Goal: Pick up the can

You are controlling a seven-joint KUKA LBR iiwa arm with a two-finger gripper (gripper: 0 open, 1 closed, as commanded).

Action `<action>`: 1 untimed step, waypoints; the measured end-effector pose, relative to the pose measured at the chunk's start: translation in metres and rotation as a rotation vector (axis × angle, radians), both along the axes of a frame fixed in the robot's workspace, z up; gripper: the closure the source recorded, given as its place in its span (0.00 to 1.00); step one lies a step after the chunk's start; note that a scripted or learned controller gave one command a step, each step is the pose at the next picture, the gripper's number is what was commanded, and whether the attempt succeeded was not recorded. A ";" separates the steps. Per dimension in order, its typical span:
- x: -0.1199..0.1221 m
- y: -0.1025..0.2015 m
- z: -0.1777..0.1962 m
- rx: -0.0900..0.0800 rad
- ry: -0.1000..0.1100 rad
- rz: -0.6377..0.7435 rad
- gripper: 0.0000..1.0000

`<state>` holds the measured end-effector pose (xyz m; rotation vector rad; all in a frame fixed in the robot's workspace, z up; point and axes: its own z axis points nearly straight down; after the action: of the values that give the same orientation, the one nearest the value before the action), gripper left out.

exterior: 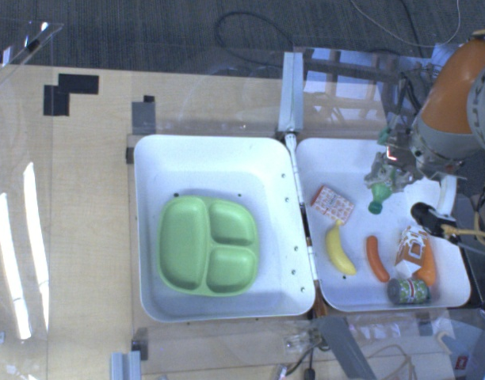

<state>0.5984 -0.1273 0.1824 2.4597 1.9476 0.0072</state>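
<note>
1. Can [408, 290], lying on its side at the near edge of the right-hand bin [345, 291], sits well below the gripper [387, 172] and slightly to its right in the camera view, untouched.
2. Just above the can lies an orange carrot-like piece [426, 268], beside a white-and-brown packet [411, 245]; both rest between the can and the gripper, nearer the can.
3. An orange sausage-shaped item [376, 258] lies left of the can, below the gripper.
4. A yellow banana [339, 248] lies further left, below and to the left of the gripper.
5. A red-and-white checked packet [333, 205] sits above the banana, left of the gripper and a little lower.
6. A small green bottle-like object [377, 196] stands just beneath the gripper; whether the two touch cannot be told.
7. The gripper hangs over the upper right part of the right-hand bin; whether it is parted or closed cannot be told from this angle.
8. Behind it rises the arm's orange band [452, 93].
9. Far to the gripper's left, the left-hand bin [211, 153] carries a green divided tray [208, 245].
</note>
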 end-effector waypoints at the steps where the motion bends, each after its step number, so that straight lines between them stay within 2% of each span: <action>1: -0.020 0.063 0.002 0.002 0.004 -0.314 1.00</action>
<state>0.5787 -0.0644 0.1843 2.7372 1.5404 0.0035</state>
